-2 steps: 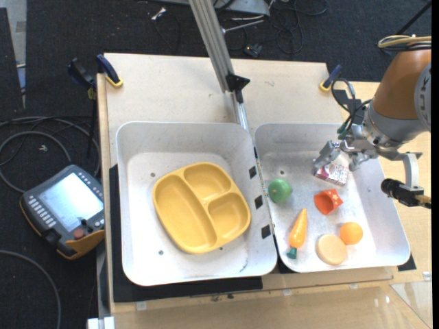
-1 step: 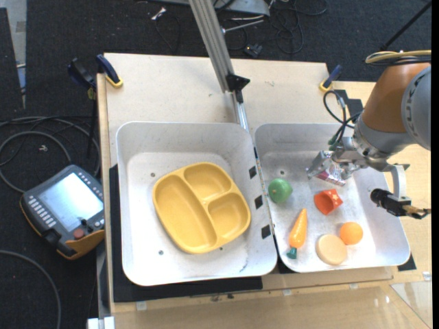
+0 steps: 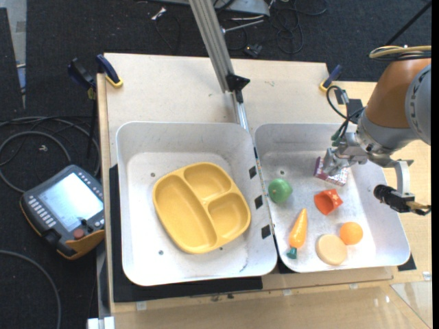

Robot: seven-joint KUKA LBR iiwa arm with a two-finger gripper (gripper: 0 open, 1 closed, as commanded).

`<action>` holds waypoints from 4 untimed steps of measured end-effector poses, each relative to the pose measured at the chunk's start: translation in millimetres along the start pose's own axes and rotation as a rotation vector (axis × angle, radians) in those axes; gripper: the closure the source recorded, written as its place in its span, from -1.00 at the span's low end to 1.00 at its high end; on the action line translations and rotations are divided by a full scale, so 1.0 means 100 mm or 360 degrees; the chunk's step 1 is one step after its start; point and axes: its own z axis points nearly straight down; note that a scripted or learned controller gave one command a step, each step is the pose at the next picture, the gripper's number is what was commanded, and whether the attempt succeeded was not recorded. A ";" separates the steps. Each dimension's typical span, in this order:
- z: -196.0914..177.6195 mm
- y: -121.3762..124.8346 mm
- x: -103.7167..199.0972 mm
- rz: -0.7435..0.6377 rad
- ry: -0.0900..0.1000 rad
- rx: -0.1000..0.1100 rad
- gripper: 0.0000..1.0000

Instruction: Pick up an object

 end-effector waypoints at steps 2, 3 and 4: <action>-1.12 0.08 -0.07 -0.0005 -0.0004 -0.0011 1.00; -1.32 0.09 -0.07 -0.0005 -0.0001 -0.0003 1.00; -1.38 0.09 0.51 -0.0015 0.0005 0.0003 1.00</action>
